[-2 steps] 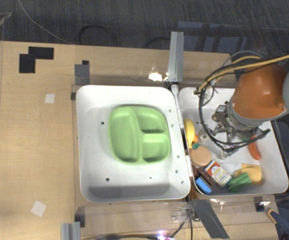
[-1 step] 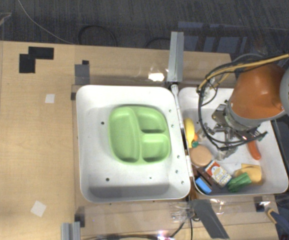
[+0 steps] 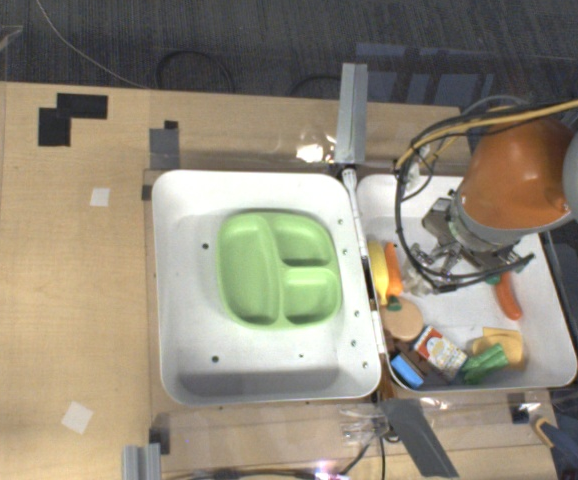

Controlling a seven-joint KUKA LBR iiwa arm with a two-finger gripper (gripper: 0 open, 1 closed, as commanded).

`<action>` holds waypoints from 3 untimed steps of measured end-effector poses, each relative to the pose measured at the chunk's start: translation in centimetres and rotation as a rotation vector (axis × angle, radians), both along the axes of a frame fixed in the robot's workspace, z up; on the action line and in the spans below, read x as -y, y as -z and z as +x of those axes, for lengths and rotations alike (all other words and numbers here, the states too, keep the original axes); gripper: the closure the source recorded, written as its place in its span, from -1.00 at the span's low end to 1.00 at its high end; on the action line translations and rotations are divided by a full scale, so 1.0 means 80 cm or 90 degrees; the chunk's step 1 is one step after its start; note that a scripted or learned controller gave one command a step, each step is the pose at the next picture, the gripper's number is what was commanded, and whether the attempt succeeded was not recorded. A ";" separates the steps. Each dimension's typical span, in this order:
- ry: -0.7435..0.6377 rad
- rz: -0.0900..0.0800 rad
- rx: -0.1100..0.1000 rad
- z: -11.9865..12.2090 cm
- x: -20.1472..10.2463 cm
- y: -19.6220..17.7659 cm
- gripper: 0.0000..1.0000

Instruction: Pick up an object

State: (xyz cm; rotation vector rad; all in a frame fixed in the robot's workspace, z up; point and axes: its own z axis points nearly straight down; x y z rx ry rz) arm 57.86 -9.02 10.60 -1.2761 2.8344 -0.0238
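Bench: a wooden bench [image 3: 59, 298] carried 2 shallow white bins side by side, the left bin [image 3: 174, 298] and the right bin [image 3: 544, 313] touching along a shared centre rail.

Left bin contents: 1 green divided plate [image 3: 274, 268] lay near the bin's centre, with 3 compartments, the largest at the plate's 9 o'clock side.

Arm: the grey arm with its orange band [image 3: 517, 176] entered from 3 o'clock and hung over the upper half of the right bin, black cables looping around it.

Gripper: the gripper [image 3: 447, 258] sat below the orange band, over the bin's upper middle. Its opening could not be told from this angle, and nothing was seen in its grasp.

Right bin contents, left wall: a yellow item [image 3: 378, 271] and an orange carrot-like item [image 3: 394, 273] lay side by side at 9 o'clock of the gripper.

Right bin contents, lower part: a round tan item [image 3: 403, 320] lay at 7 o'clock of the gripper, with a blue item [image 3: 406, 371] in the lower-left corner, a red-and-white packet [image 3: 439, 351] just beside it, then a green item [image 3: 485, 363] and a yellow block [image 3: 504, 343] touching.

Right bin contents, right side: a small red-orange item [image 3: 509, 296] lay at 4 o'clock of the gripper, apart from the others.
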 end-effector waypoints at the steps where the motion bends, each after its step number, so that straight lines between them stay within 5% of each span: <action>1: -0.036 -0.002 -0.010 0.088 0.068 -0.151 1.00; 2: -0.037 0.001 -0.007 0.090 0.063 -0.163 1.00; 3: 0.049 0.002 -0.015 0.007 0.019 -0.192 1.00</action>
